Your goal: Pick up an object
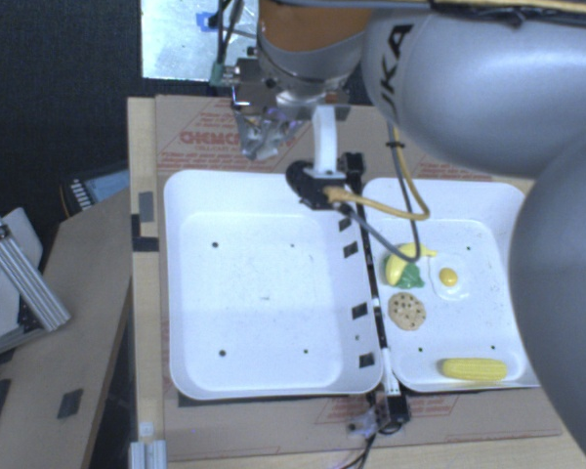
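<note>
Right now the gripper [262,140] hangs high over the back edge of the left bin [244,291], above the brown cardboard [197,133]. It is blurry and small, so it is not possible to tell if it is open or closed, or if it has anything in it. The big grey arm [488,76] reaches across from the right and covers part of the right bin [469,237].

The toys to pick from are all in the right bin. A yellow and green toy [406,268] lies near the wall between the bins. An egg [449,279] lies just beside it. A cookie [407,311] sits just in front of them. A corn cob [474,368] lies alone near the front edge.

The gripper is well apart from all four toys. It probably needs to move over to the right bin and come down on one. The toys lie flat and low, so a grab could slip.
</note>
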Controlling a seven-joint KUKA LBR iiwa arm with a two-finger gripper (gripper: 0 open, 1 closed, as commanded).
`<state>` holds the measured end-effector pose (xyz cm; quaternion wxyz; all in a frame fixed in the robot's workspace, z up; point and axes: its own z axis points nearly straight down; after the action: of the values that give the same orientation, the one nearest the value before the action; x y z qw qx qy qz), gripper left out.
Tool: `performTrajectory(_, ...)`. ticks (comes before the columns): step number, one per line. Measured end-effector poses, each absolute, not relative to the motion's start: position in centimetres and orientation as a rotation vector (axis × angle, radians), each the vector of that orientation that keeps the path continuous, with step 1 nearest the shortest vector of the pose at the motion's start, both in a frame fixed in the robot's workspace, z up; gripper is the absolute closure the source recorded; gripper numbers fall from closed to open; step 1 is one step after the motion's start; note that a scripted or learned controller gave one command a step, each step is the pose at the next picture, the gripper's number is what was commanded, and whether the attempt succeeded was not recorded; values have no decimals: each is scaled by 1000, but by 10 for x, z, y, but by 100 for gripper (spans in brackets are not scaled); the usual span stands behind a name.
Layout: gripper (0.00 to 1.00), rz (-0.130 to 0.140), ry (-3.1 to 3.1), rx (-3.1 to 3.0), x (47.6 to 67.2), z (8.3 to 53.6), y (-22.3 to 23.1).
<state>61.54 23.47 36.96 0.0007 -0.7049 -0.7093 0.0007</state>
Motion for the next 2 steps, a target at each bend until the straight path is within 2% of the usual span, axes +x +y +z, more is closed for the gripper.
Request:
performTrajectory(1,100,3,-2222,-2220,625,333,234)
performTrajectory(2,100,-5,-2224,-2220,625,347,234)
